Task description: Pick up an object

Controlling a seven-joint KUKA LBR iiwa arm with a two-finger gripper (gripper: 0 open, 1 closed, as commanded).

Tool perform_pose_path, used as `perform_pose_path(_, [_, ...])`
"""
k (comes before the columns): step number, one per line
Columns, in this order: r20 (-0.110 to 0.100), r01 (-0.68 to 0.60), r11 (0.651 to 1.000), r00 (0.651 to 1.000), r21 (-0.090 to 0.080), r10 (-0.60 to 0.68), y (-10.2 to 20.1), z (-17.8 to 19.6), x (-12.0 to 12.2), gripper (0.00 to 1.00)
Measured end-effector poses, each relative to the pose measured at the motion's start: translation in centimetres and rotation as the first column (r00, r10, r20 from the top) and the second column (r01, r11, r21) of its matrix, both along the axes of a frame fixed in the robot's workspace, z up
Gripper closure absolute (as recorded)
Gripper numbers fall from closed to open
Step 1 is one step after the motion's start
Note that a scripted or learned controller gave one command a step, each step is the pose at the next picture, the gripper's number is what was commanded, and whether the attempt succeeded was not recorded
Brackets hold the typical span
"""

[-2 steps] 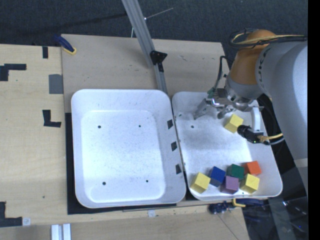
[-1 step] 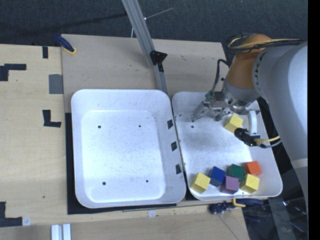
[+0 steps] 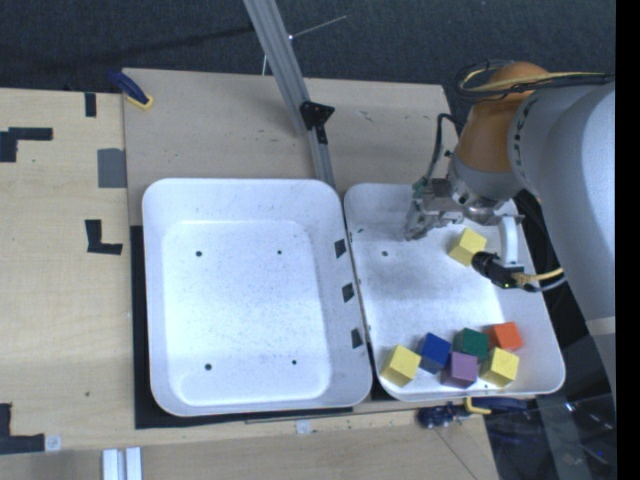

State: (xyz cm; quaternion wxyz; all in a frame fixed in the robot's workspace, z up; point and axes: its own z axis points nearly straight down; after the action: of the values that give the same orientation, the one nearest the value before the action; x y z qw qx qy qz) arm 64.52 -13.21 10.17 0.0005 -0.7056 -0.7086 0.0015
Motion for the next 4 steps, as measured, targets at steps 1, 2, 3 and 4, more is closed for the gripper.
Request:
perform_pose_path(1, [0.008,0.002,1.0,1.0,0.001,-0.002,0.4,6.3,0.2,1.0])
perform_pose_path(2, [0.008,0.002,1.0,1.0,0.0,-0.002,-0.5,11.7,0.6,1.0])
perform_pose_path(3, [0.009,0.002,1.0,1.0,0.0,-0.002,0.1,18.0,1.0,1.0])
perform_pose_path(4, [0.002,-0.001,1.0,1.0,0.002,0.001,4.8,17.8,0.9,1.0])
